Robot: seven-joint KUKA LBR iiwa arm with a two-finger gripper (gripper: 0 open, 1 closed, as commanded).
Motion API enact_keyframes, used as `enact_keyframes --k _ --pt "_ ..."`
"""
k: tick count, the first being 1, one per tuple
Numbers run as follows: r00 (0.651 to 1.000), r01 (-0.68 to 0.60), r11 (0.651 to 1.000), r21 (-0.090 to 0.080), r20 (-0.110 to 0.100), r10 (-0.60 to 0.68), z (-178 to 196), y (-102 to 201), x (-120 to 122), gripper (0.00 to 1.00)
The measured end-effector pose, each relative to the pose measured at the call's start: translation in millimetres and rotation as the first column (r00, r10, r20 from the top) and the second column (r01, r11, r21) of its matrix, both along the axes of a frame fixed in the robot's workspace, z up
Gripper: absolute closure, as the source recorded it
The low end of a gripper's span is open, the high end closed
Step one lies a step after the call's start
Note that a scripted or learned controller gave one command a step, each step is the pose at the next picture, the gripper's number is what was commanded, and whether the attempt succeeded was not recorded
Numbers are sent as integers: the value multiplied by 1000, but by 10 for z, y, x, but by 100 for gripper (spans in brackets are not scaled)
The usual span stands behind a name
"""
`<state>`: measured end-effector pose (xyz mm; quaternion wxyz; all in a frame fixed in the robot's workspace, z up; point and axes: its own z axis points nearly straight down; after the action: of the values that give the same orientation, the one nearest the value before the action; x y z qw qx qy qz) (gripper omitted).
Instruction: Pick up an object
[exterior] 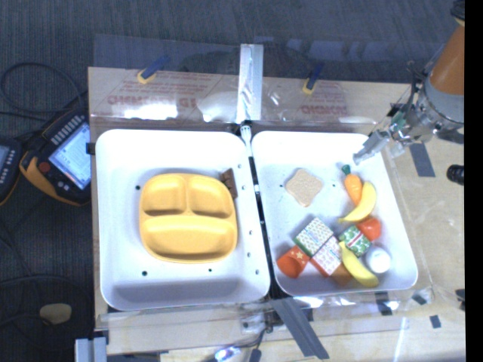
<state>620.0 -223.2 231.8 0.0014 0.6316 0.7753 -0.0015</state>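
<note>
Nearest the camera, along the right bin's front edge: an orange piece, two patterned cartons, a yellow banana with its long axis running toward the front right corner, a white ball. Farther back: a second banana, curved, long axis upright in view, tip toward an orange carrot; a tan biscuit. Yellow divided plate in the left bin. Hand over the right bin's far right corner, above the worktop, holding nothing; open or closed, cannot tell.

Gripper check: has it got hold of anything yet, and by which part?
Nothing is held. The gripper hovers above the right bin's upper right corner, just above the carrot, with no object between its fingers.
</note>
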Motion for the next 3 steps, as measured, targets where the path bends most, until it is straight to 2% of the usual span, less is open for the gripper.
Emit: enact_keyframes --k 1,2,3 --pt "997 81 997 6 0 -81 -325 26 -186 0" --pt "998 -61 998 12 4 60 -1363 78 -614 0" --pt "996 90 996 9 8 -90 -1418 186 -424 0"
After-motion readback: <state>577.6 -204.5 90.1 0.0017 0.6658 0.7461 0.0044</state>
